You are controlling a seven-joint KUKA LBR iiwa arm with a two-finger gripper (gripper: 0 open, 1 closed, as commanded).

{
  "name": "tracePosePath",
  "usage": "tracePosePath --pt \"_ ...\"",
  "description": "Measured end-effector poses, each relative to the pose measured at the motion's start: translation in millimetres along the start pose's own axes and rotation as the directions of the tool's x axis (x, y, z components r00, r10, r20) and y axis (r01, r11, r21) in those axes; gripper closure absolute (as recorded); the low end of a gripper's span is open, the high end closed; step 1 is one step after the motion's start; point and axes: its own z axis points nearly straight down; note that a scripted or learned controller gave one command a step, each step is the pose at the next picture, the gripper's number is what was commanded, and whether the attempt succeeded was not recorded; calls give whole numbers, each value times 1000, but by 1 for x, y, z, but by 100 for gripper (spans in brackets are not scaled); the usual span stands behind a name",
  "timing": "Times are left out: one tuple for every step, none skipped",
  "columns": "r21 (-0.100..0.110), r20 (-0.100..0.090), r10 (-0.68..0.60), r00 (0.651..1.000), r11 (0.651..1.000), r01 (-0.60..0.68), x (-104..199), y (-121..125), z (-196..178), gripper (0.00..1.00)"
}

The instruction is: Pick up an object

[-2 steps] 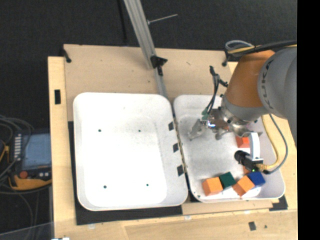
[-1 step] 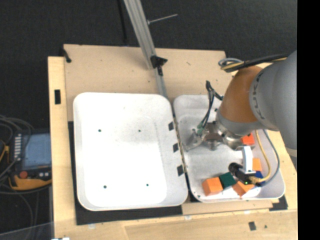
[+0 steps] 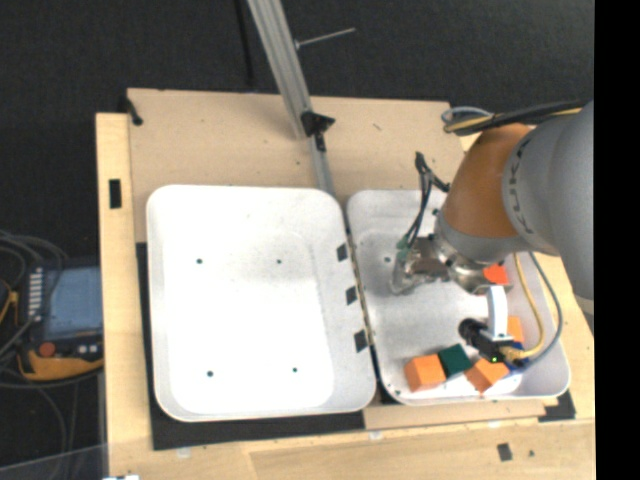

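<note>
the grey arm [image 3: 520, 183] with its orange band reaches in from the right and hangs over the right bin [image 3: 385, 208]. the gripper [image 3: 405, 268] is low over the bare floor in the bin's left half, near the wall that meets the left bin [image 3: 240, 298]. whether it is parted or closed cannot be told from this angle, and nothing is seen held in it.

the pickable things lie well apart from the gripper, crowded along the near rim of the right bin: an orange block [image 3: 424, 370], a green block [image 3: 457, 359] touching its right side, and a second orange block [image 3: 487, 374] just beyond that. a red-orange piece [image 3: 497, 274] peeks out beside the wrist, partly hidden by the arm.

small black clips [image 3: 352, 293] sit on the seam between the two bins. a slanted metal rail [image 3: 285, 58] crosses the wooden bench [image 3: 220, 138] down to that seam. a control pendant [image 3: 70, 303] with cables rests off the bench's left edge.
</note>
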Motion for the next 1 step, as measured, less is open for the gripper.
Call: tracePosePath --pt "-1 2 -16 1000 1000 16 7 5 -47 100"
